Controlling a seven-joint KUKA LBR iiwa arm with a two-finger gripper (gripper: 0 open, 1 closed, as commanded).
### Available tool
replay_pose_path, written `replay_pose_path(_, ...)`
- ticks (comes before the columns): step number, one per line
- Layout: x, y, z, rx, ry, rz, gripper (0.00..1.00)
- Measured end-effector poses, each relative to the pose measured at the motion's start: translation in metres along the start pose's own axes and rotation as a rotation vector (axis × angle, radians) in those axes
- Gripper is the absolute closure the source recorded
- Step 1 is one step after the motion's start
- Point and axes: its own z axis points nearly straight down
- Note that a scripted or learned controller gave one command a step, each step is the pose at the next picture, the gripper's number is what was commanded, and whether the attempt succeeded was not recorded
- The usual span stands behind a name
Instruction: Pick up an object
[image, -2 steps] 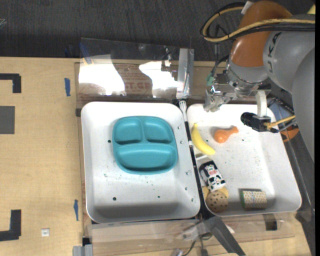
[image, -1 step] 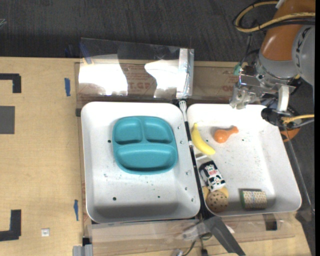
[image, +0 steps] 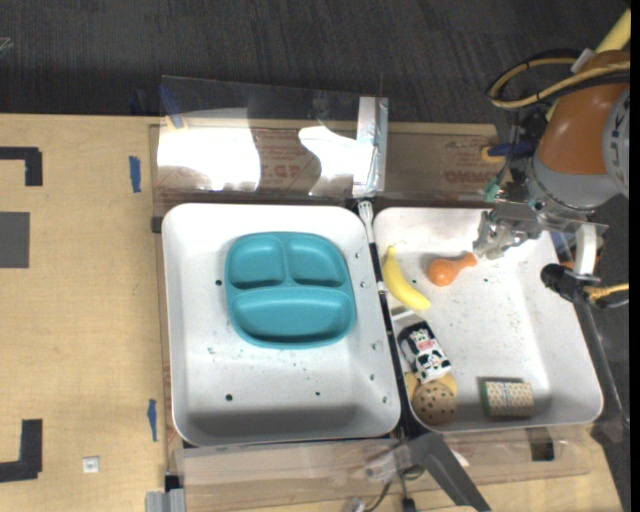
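In the upper right of the frame, the grey arm (image: 585, 130) with its orange band reached down into the right bin (image: 540, 335), and its pincer (image: 498, 238) hung low over the bin's upper part. Whether the pincer stood wide or narrow could not be told from this slant, since the metal tip was small and blurred. Just left of the tip lay an orange pear-shaped toy (image: 449, 269), its narrow end pointing toward the pincer and very close to it; whether the two touched could not be made out, and nothing showed the toy gripped.

Left of the orange toy, along the bin's left wall, lay a yellow banana (image: 402, 283), curved and running down toward the middle of the bin. Below the banana sat a small black-and-white carton (image: 424, 353) with a cow-like pattern, and right under that, touching it, a round brown cookie (image: 434, 399) near the bin's lower left corner. A short cylinder with a patterned label (image: 506, 397) lay on its side in the lower right of the same bin, well apart from the rest.

The left bin (image: 190, 330) held a teal divided plate (image: 290, 289), resting flat in its upper middle, with three compartments. Both bins sat side by side on the bench (image: 75, 300), with a clear plastic sheet (image: 270, 145) standing behind the left one.
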Motion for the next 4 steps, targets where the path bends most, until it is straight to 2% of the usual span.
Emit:
replay_pose_path(1, -0.019, 0.049, 0.095, -0.01, 0.002, 0.354, 1.0)
replay_pose_path(2, -0.024, 0.029, 0.002, -0.01, 0.0, 0.071, 1.0)
replay_pose_path(3, 0.003, -0.031, 0.096, -0.007, 0.003, 0.314, 1.0)
replay_pose_path(4, 0.028, -0.089, -0.01, -0.007, 0.002, 0.017, 1.0)
